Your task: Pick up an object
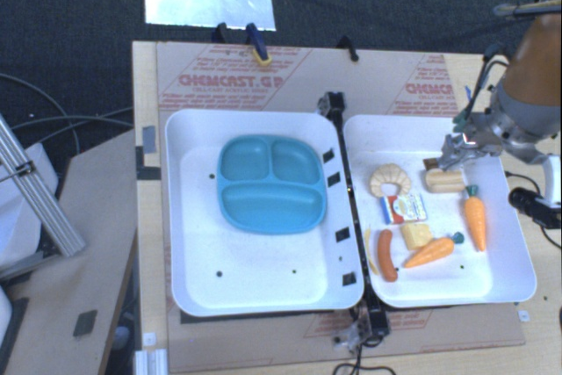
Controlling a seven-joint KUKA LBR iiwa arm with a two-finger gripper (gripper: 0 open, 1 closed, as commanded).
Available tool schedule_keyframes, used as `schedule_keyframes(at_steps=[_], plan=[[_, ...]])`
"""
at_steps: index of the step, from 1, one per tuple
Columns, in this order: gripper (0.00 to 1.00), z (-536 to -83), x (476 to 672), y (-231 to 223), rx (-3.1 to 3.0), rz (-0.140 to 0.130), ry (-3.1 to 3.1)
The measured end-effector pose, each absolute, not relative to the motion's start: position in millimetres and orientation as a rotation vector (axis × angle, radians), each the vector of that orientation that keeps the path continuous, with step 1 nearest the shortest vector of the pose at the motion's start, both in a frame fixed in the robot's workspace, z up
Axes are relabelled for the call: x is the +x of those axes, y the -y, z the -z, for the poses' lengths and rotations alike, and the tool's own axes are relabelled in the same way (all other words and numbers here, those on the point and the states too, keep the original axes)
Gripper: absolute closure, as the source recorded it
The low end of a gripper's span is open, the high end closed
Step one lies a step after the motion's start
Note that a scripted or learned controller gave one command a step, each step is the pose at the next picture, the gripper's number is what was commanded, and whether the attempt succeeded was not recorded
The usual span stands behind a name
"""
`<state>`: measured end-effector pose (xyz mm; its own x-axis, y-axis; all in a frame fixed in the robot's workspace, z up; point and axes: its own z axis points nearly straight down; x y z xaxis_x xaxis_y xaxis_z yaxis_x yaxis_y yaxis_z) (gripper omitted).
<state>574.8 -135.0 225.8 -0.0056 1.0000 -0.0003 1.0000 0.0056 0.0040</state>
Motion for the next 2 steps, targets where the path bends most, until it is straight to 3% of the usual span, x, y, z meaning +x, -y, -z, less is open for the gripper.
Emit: schedule_keyframes(at_steps=[1,2], plan=[[1.0,-225.8,572.2,82.1,2.211,-0.004,-2.233],[1.0,-215.7,553.8,36.8,2.212,-0.002,-2.232]])
